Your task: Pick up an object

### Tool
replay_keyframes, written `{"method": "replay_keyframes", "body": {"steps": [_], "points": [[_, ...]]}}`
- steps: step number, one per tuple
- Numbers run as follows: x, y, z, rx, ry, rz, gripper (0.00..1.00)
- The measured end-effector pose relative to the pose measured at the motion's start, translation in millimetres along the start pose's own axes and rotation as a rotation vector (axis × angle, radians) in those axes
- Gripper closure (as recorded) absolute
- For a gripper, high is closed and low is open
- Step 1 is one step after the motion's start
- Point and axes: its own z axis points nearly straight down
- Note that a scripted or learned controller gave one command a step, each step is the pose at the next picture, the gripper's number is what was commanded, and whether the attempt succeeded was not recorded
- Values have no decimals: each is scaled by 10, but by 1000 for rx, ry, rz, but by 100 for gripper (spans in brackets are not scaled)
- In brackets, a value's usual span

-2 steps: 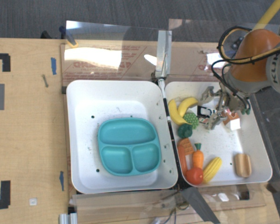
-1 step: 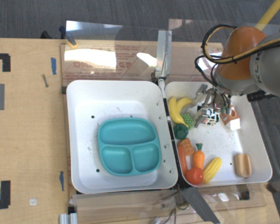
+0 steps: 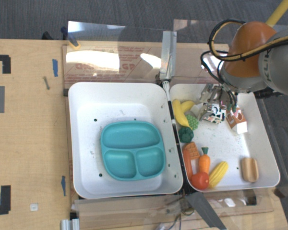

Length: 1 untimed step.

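Now I see the gripper (image 3: 216,104) low over the far part of the right bin (image 3: 265,150); how wide it stands I cannot tell. Nearest is the banana (image 3: 181,111), just to its left, long axis running far-to-near.

The arm (image 3: 252,51) reaches in from the right, its gripper (image 3: 215,99) low over the back of the right bin (image 3: 266,143). Below it lie a banana (image 3: 181,111), a green piece (image 3: 186,134), a carrot (image 3: 204,161), a tomato (image 3: 199,180), corn (image 3: 218,173) and a bread roll (image 3: 249,169). The left bin (image 3: 81,128) holds a teal divided plate (image 3: 133,149).
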Motion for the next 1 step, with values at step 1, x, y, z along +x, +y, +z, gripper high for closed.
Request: {"method": "replay_keyframes", "body": {"steps": [1], "points": [[62, -551, -10, -29, 16, -575, 100]]}}
